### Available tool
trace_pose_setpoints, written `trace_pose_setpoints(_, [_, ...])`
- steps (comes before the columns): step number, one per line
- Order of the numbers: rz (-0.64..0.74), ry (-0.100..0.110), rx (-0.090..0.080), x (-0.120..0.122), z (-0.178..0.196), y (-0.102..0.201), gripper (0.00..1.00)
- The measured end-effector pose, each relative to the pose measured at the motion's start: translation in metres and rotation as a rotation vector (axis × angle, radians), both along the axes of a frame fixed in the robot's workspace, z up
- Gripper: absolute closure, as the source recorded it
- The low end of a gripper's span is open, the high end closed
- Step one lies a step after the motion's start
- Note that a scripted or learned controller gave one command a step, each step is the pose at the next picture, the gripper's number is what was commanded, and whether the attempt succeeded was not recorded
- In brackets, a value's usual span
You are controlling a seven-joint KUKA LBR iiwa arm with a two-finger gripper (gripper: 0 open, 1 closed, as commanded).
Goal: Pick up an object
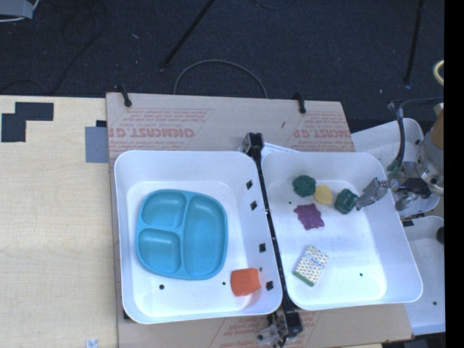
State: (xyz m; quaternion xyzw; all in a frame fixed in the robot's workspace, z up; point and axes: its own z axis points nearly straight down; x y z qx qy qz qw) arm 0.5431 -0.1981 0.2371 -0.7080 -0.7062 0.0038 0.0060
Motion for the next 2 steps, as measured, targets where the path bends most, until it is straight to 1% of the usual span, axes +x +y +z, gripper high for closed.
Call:
trace_pose_setpoints(1, [0.002, -0.013, -0.003, 0.002, 0.007, 0.000, 0.00])
trace_pose_setpoints(2, [0.003, -0.007, -0.001, 0.004, -0.057, -0.002, 0.00])
